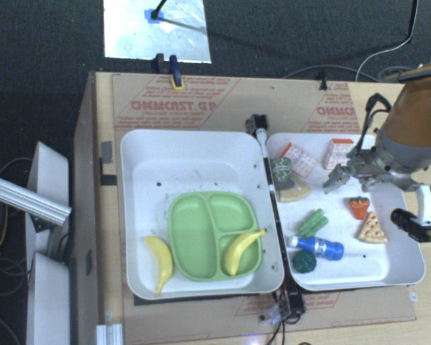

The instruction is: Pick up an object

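Counter (201, 99) carried two white bins side by side. Left bin (194, 149) held a green divided plate (201, 232) w/ one banana (242, 250) lying across its rim, long axis slanting up to the right; a 2nd banana (160, 263) lay just beside the plate, roughly upright in view. Right bin (402, 264) held small items: blue bottle (322, 247) lying approx. horizontal, green pods (312, 223) slanting, dark green lump (304, 261), pizza wedge (373, 228), red-orange piece (358, 207), small cartons (299, 159). Arm (416, 121) was cut off at the right edge. Pincer (343, 174) hung over the right bin, fingers slightly apart, nothing visibly between them; tips hard to make out.
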